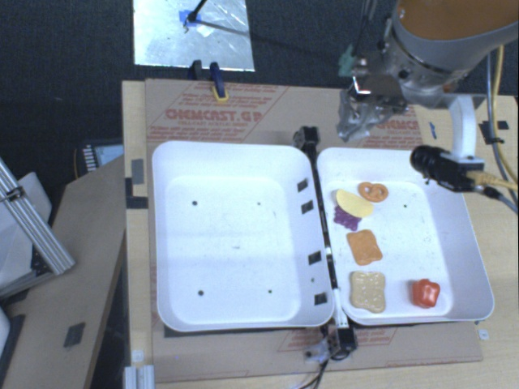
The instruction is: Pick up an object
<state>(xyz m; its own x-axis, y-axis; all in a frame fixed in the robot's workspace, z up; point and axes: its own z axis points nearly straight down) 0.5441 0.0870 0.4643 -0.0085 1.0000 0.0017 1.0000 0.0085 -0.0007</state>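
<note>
Two shallow white plastic bins sit side by side on a brown cardboard sheet (219,112) printed with red lettering. The left bin (174,217) has a smooth floor with a few small dark dots. A row of black clips (312,209) runs down the seam where the two bins meet.

The right bin (462,250) holds six small toy foods, grouped toward its left half. Near the back lies a brown twisted pretzel (373,190). Just beside it, to the left, is a pale yellow oval slice (354,203) that overlaps a small purple piece (346,217). In front of these lies an orange, rounded-square cracker (364,247), and nearer still a tan biscuit (368,291) with a dimpled surface. A glossy red pepper (425,293) sits apart, toward the front right corner.

The grey arm (446,23) comes in from the upper right. Its metal gripper (361,124) hangs above the back rim of the right bin, well apart from the foods, with nothing between its fingers; whether they are open or closed cannot be told. A black cylindrical device (438,167) juts over the bin's back right edge.

Behind the cardboard, a square of crinkled silver foil (195,23) lies on dark carpet, with one blue and yellow clamp (217,83) at its front edge.
</note>
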